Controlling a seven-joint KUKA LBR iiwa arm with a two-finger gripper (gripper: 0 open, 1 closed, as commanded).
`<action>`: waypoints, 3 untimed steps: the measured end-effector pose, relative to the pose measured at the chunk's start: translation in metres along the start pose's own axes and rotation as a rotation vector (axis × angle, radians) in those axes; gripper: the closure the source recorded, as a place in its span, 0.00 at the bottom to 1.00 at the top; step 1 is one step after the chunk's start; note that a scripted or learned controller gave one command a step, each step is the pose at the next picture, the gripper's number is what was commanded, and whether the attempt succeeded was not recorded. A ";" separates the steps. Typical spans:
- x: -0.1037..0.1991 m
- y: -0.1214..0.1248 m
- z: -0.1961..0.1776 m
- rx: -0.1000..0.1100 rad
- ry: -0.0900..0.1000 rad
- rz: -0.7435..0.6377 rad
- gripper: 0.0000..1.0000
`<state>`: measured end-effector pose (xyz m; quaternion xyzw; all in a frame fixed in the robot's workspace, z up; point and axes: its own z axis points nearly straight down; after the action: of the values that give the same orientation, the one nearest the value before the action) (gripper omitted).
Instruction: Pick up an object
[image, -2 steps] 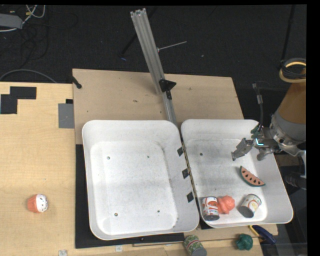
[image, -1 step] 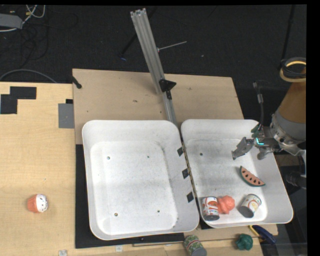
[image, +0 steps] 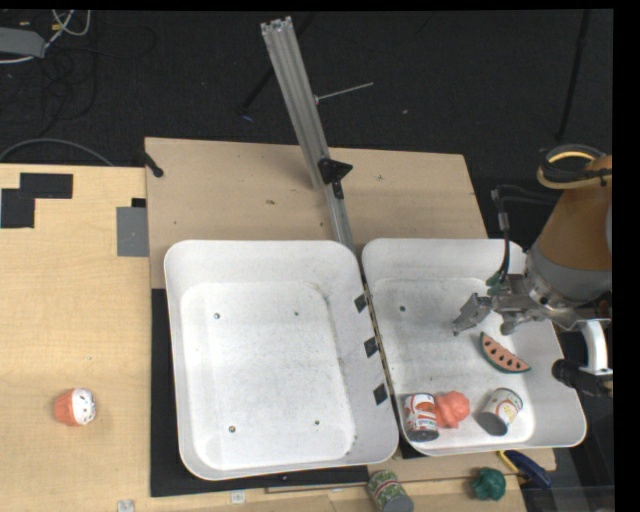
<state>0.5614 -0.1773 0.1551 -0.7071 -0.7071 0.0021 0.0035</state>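
Here the gripper (image: 487, 312) hovers with fingers spread and nothing between them, right of centre; the watermelon slice (image: 503, 354) lies just below-right of it in the right bin (image: 420, 262), its long axis slanting down-right.

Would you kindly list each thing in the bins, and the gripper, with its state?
Gripper: open, over the right bin, holding nothing.
Watermelon slice: lying flat, below the gripper.
Red can: on its side, touching the pink toy.
Silver can: tipped over.
Left bin: nothing in it.
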 end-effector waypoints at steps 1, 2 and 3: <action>0.000 0.001 0.044 -0.001 0.000 0.000 0.00; 0.001 0.002 0.063 -0.006 -0.002 0.001 0.00; 0.000 0.001 0.053 -0.006 -0.001 0.004 1.00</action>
<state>0.5622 -0.1770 0.1018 -0.7085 -0.7057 0.0004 0.0012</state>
